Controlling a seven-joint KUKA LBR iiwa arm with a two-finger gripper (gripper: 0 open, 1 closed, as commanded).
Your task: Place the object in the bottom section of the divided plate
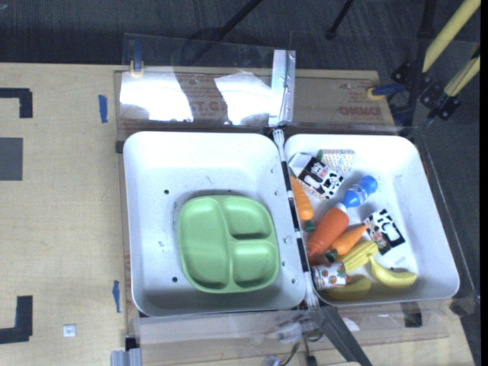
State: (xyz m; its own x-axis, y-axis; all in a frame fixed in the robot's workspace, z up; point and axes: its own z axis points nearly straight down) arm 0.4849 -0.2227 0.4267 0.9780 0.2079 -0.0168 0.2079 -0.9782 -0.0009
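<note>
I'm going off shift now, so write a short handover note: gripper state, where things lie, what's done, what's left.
Gripper: not in view.
Green divided plate sits in the left bin, nothing in its sections.
Toy food is piled in the right bin: carrots, a banana, a blue bottle, small cartons.
Done: nothing placed yet.
Left: pick an object and set it in the plate's bottom section.

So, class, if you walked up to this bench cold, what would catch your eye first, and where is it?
The green divided plate in the left bin stands out first. Next comes the bright heap along the right bin's left side: orange carrots, a yellow banana and a blue bottle.
</note>
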